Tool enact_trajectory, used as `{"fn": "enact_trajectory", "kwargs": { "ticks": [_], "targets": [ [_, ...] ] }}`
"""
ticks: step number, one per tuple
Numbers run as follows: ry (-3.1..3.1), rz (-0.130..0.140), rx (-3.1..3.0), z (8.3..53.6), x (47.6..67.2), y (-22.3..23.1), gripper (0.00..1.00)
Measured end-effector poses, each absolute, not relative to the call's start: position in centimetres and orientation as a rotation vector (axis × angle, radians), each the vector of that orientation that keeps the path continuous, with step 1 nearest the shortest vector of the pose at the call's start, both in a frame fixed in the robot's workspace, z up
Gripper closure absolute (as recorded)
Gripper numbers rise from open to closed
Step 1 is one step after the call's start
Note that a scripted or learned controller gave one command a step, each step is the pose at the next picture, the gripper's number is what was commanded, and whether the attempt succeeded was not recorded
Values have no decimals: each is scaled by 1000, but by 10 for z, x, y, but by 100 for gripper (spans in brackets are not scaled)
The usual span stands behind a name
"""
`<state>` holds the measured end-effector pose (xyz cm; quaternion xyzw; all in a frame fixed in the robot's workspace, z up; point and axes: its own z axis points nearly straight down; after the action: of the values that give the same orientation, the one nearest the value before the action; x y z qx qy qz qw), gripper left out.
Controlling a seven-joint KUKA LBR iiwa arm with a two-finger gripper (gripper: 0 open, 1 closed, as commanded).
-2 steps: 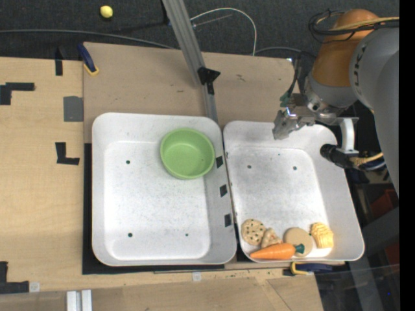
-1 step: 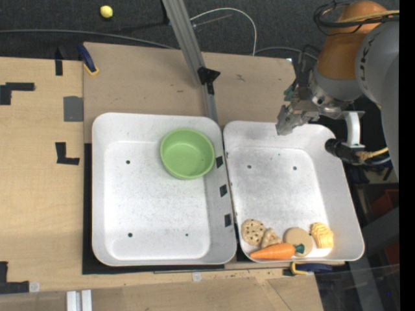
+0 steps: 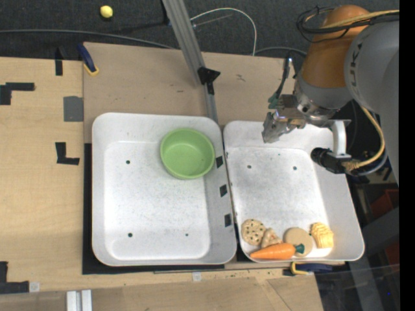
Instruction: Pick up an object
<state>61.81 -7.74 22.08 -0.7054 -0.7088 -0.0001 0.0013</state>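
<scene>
Carrot point(image 3: 275, 251) lies at the near edge of the right bin point(image 3: 337, 193), touching the cookies point(image 3: 258, 232); it looks a light, stiff, smooth toy, best pinched across its thick middle; whether the pincer point(image 3: 275, 129), at the bin's far edge, is wide or narrow I cannot tell.

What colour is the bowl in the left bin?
Light green bowl, seen clearly in the camera view.
</scene>
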Motion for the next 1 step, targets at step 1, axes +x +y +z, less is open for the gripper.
{"fn": "enact_trajectory", "kwargs": {
  "ticks": [1],
  "targets": [
    [-2225, 2, -2212, 212, 599, -26, 100]
  ]
}}
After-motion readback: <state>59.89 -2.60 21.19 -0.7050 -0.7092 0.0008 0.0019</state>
